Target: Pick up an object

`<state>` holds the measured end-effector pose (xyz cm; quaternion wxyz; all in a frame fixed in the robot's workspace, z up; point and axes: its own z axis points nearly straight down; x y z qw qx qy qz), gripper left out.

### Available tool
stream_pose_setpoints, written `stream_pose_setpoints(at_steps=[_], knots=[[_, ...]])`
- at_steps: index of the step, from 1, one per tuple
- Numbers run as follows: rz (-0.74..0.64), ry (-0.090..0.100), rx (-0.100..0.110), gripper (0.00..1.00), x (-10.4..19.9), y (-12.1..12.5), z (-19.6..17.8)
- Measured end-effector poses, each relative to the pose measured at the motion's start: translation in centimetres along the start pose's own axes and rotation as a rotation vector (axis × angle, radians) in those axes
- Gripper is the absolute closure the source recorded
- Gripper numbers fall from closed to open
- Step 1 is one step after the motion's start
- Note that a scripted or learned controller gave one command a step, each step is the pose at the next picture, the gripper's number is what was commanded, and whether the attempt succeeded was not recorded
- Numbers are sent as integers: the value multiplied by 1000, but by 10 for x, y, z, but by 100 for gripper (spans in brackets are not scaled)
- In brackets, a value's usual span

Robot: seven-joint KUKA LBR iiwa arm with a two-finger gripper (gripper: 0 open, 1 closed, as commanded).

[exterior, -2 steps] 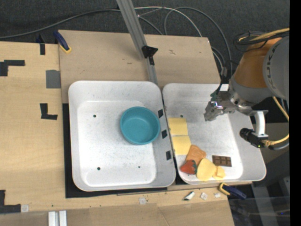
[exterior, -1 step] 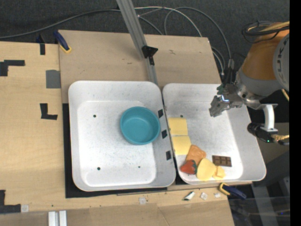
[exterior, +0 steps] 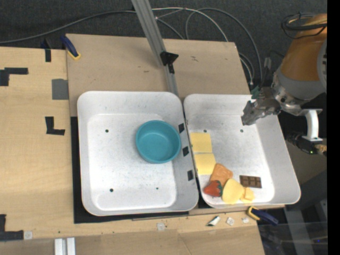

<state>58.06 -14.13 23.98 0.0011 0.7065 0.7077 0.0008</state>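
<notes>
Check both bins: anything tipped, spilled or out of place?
Nothing stands out. The blue bowl sits upright in the left bin; the food pieces cluster in the right bin near its front edge.

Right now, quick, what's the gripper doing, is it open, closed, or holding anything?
Gripper: over the right bin's upper right corner, above bare floor, nothing seen between it; open or closed cannot be told.
</notes>
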Motion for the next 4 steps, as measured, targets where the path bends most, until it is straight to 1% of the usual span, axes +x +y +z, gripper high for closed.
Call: stream_pose_setpoints(at_steps=[1,2,3,4], knots=[[-5,2,3,100,47,4,-5],[-6,2,5,100,107,12,5],[-6,2,4,100,163,17,-2],[-5,2,6,100,218,7,5]])
